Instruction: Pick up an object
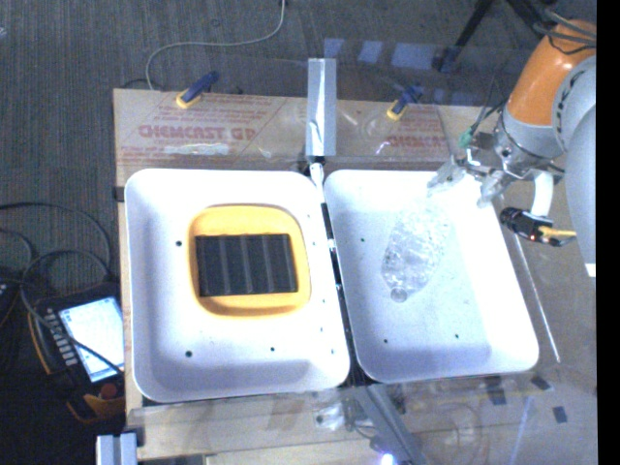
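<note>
Nothing has been lifted yet, as far as this view shows: the clear plastic bottle point(412, 253) lies on its side on the floor of the right bin point(504, 352), roughly in the middle and slanting from upper right to lower left, and the yellow tray with the dark ribbed insert point(248, 262) sits flat in the left bin point(155, 356). The gripper point(467, 174) hangs over the upper right corner of the right bin, near the bin's far rim, above and to the right of the bottle and apart from it. How far the fingers stand open I cannot tell (they are small, pale and blur into the white of the bin), but nothing is seen between them and they touch neither object. So the whole pick seems left to do: bring the gripper over a target, lower it, close on it and raise it clear. The bottle looks the closer candidate.
</note>
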You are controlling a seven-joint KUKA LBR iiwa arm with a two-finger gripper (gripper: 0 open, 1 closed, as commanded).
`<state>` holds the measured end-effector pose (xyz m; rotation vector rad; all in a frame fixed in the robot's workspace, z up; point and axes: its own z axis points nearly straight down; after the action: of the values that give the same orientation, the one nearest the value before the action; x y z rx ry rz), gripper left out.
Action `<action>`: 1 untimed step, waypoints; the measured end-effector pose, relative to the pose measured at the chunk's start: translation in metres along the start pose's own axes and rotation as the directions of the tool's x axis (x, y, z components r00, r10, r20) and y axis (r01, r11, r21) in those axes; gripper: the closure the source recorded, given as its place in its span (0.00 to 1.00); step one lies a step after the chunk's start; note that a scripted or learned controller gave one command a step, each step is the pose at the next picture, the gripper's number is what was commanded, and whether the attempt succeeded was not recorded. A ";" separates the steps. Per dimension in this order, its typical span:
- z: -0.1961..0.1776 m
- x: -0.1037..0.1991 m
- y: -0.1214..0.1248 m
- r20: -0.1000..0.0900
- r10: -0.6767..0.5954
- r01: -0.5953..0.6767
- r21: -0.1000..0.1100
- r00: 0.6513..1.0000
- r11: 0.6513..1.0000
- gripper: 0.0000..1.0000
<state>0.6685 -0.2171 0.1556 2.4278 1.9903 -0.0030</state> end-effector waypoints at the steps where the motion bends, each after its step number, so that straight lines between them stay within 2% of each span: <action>1: -0.033 -0.001 -0.066 -0.001 -0.024 0.024 0.001 1.000 1.000 0.00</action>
<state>0.6034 -0.2051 0.1882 2.4046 2.0207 -0.0035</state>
